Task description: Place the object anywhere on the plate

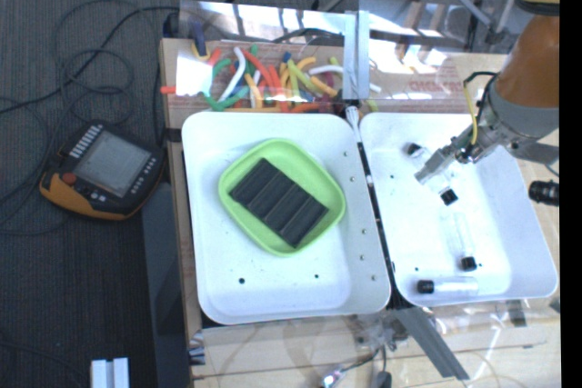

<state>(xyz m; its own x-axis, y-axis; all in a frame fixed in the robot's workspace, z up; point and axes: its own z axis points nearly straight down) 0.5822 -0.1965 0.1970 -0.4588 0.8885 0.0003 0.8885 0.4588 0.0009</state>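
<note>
A green plate (329,183) sits in the left white bin (209,286). A dark grey ribbed slab (277,203) lies flat across the plate's middle, tilted diagonally. My gripper (434,165) hangs over the upper middle of the right bin (518,223), well apart from the plate and the slab. Nothing shows in its grasp. The grey arm with its orange band (536,59) reaches in from the upper right.
In the right bin lie small black pieces (447,195) and two clear tubes with black caps (459,236), one along the front wall (446,286). Coloured cables (264,77) are piled behind the bins. A pendant (100,170) rests on the floor at left.
</note>
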